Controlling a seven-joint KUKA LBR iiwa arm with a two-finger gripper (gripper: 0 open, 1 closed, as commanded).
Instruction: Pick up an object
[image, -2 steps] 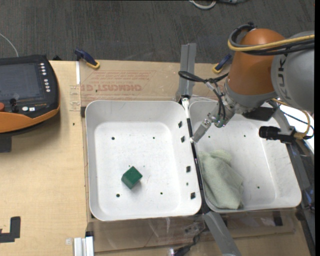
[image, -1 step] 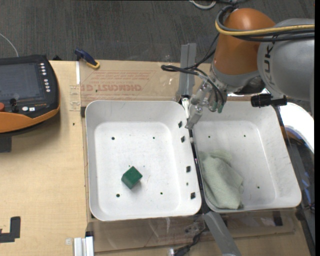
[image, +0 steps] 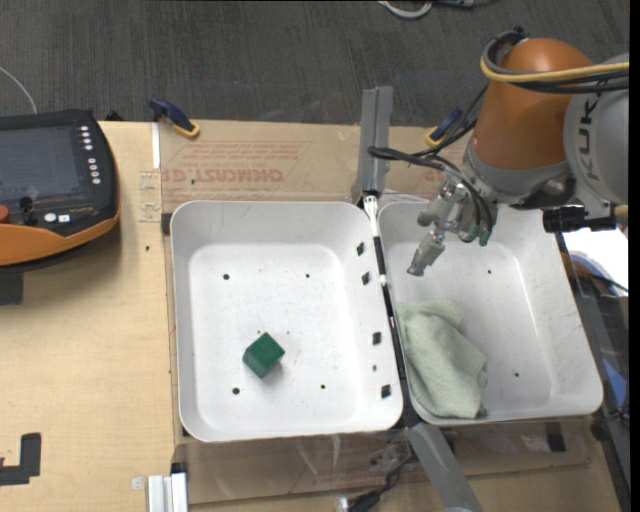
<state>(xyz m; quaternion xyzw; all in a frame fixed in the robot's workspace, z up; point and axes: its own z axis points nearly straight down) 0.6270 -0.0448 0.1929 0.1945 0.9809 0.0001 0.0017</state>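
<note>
Bench (image: 90, 380): pale wood surface, bearing two shallow white bins side by side.

Left bin (image: 195, 330): white, rounded corners, small dark holes in floor. Contains one green block (image: 264, 354), lying on the floor toward the near-left part, clear of all walls.

Right bin (image: 560, 340): white, touching the left bin along a dark central divider. Contains one pale cloth (image: 442, 358), crumpled, lying in the near-left corner against the wall next to the divider.

Arm (image: 535, 110): grey with orange band, reaching in from the right, above the far part of the right bin.

Pincer (image: 428, 252): hanging over the far-left part of the right bin, tilted down toward the divider, above the cloth and apart from it. Nothing visible between the fingers. Fingers apart or together: cannot tell.

Green block: well apart from pincer, in the other bin.

Handheld controller (image: 50, 185): dark screen, orange rim, at far-left edge of bench.

Cardboard sheet (image: 250, 165): flat, behind the left bin, printed with reversed lettering.

Blue clamp (image: 172, 116): at far edge of the cardboard sheet, left side.
</note>
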